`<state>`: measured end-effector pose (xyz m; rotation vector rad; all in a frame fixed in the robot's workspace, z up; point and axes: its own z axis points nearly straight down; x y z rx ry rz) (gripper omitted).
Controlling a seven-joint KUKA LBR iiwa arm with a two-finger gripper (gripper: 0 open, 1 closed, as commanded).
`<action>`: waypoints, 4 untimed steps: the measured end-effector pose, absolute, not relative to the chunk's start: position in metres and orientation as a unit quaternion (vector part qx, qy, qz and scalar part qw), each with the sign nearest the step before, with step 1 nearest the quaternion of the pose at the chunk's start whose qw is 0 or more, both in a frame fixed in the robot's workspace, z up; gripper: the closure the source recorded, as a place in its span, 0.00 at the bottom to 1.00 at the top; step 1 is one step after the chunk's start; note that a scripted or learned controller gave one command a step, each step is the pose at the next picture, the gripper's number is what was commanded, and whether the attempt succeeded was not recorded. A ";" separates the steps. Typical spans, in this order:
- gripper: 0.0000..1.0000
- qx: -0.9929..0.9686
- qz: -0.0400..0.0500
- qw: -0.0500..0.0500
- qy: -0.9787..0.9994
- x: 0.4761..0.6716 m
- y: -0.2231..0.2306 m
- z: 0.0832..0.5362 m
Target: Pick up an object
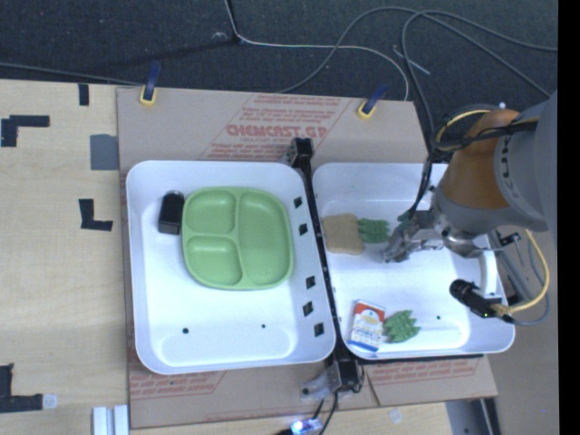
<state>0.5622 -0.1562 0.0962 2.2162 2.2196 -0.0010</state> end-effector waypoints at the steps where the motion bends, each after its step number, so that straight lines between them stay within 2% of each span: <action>1: 1.00 0.707 0.001 0.002 0.707 0.560 -0.160 0.158; 3: 1.00 0.707 0.001 0.001 0.708 0.563 -0.170 0.241; 4: 1.00 0.705 0.000 -0.001 0.710 0.558 -0.106 0.240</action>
